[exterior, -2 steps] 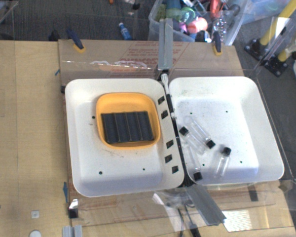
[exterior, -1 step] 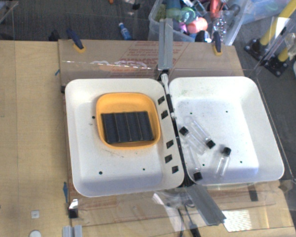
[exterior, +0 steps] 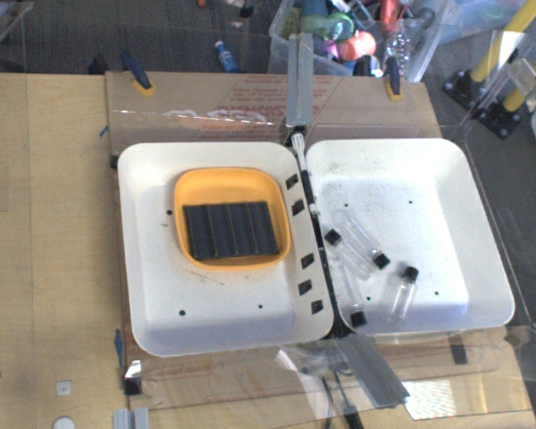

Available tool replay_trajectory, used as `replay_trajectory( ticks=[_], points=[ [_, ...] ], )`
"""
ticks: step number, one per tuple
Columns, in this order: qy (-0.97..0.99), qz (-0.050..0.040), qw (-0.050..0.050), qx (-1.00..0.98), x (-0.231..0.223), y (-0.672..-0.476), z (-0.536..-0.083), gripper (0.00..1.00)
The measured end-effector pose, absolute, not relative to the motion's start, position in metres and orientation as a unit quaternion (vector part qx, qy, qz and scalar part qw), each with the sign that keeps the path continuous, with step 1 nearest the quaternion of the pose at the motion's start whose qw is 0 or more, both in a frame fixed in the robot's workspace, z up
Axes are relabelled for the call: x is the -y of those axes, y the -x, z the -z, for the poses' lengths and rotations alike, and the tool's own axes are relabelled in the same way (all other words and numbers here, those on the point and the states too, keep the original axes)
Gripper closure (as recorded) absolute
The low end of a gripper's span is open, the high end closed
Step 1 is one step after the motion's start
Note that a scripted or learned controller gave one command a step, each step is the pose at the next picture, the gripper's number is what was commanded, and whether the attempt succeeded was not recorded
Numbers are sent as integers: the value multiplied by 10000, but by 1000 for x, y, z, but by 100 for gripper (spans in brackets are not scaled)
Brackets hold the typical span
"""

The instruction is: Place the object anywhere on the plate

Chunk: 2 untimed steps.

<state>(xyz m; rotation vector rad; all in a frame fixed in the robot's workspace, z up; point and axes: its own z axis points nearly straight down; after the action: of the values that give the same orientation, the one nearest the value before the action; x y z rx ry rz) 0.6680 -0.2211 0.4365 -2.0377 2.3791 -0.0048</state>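
Note:
An orange plate [exterior: 189, 190] with rounded corners sits in the left white bin [exterior: 152, 284], a little left of the bin's middle. A dark grey, ribbed rectangular object [exterior: 230, 230] lies flat on the plate and covers most of its floor. Its long side runs left to right, and it stays within the plate's rim.
The right white bin [exterior: 451, 195] holds several clear vials [exterior: 402, 293] with black caps, lying near its front left part. A row of small black tabs [exterior: 305, 262] runs along the seam between the bins. A clear box of colourful items [exterior: 366, 16] stands behind the bench.

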Motion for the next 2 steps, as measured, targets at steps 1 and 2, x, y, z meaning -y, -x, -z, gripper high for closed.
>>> replay_trajectory(
  ticks=[1,2],
  points=[
    [6724,17,43,-7402,221,-668,-436,100],
    [8067,14,36,-5910,221,-668,-436,100]
  ],
)
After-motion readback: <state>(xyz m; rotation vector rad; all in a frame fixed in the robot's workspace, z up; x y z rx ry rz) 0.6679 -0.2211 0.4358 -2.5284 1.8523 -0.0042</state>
